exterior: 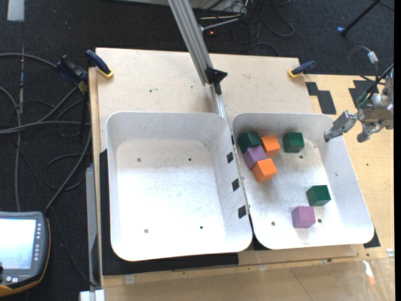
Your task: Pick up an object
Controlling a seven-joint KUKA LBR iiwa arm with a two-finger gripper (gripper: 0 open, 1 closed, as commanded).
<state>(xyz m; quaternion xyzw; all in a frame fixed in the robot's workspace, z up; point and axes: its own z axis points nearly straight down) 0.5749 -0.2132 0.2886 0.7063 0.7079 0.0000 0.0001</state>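
Observation:
Several small blocks lie in the right bin [354, 196]. A cluster sits at its upper left: a green block [249, 139], an orange block [270, 144], a purple block [254, 155] and a second orange block [264, 169]. Another green block [292, 142] sits just right of the cluster. Lower right lie a green block [318, 195] and a purple block [303, 216]. My gripper [349, 130] hovers above the bin's upper right rim, open, its fingers spread with nothing between them.
The left bin [169, 187] lies beside the right one, the two meeting along a shared rim. A slanted metal pole [191, 30] runs down to the junction of the bins. Clamps sit at the board's back corners.

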